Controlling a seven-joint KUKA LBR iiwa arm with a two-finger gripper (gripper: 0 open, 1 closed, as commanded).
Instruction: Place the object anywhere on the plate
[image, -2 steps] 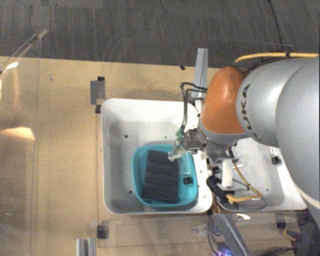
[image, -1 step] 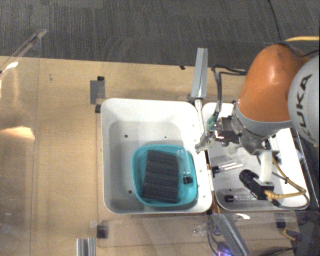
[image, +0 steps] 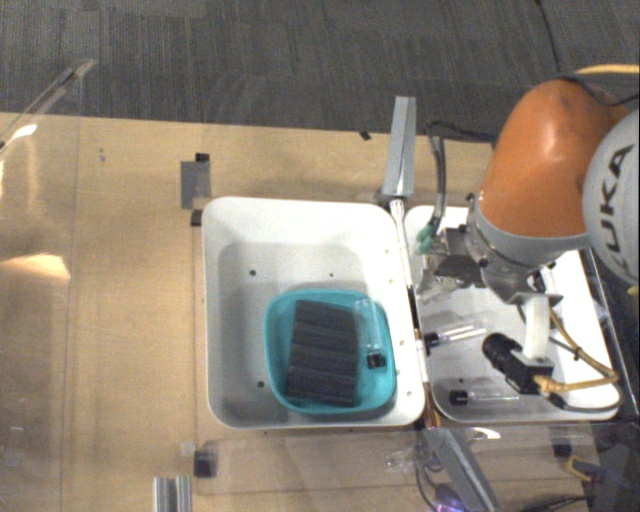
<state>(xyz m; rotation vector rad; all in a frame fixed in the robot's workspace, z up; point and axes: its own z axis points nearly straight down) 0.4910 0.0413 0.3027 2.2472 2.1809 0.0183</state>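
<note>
The pale wooden surface (image: 110, 330) carried two shallow white bins, and the grey arm with its orange band (image: 545, 165) hung over the right bin (image: 590, 400), where its tool's state could not be told. In the left white bin (image: 300, 225) sat the square turquoise plastic plate (image: 378, 385), towards the near right corner. The dark grey ribbed rectangular block (image: 323, 350) lay flat on that plate, so the task looked done.
</note>
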